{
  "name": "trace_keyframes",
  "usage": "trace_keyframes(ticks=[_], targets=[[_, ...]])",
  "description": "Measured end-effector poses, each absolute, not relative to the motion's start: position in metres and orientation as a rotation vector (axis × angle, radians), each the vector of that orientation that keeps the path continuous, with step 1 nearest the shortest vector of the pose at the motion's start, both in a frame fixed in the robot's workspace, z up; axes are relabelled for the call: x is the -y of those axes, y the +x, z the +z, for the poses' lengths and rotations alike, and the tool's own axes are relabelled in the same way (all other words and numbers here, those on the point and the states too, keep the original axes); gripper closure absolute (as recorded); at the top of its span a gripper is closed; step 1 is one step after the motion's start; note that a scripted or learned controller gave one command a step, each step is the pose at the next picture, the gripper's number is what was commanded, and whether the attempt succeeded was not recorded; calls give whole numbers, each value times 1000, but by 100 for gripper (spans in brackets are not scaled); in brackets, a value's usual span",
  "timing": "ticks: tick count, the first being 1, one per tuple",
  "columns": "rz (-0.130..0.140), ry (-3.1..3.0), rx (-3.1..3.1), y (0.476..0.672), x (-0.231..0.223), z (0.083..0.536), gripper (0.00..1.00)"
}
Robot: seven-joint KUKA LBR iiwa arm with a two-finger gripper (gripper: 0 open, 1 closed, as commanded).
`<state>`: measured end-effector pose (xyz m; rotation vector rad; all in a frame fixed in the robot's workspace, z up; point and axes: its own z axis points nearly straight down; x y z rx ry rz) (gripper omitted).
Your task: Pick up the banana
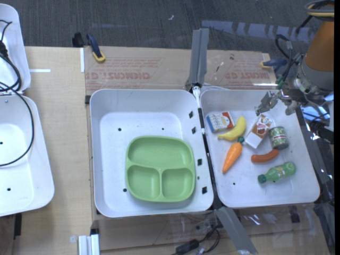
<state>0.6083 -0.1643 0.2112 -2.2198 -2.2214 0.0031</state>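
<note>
**Approach stage: banana not yet taken**

I read the gripper (277, 101) as hanging over the upper right part of the right bin (303, 195), the arm coming in from the right edge. I cannot tell whether the jaws stand open or closed; the metal there is too cluttered. The banana (234, 130) lies free on the bin floor, left of the gripper and apart from it, between a small packet (219, 121) and a carrot (231, 156), close to both.

Next move, as I judge it: shift left and descend over the banana's curve, clear of the neighbours.

The left bin (106, 142) holds a green divided tray (160, 168). The bench (53, 68) is pale wood with cardboard behind the bins; dark floor lies beyond.
</note>
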Motion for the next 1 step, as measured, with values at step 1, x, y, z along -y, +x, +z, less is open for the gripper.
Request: trace_keyframes(ticks=[1], targets=[[-14, -2196, 2263, 626, 117, 117, 0]])
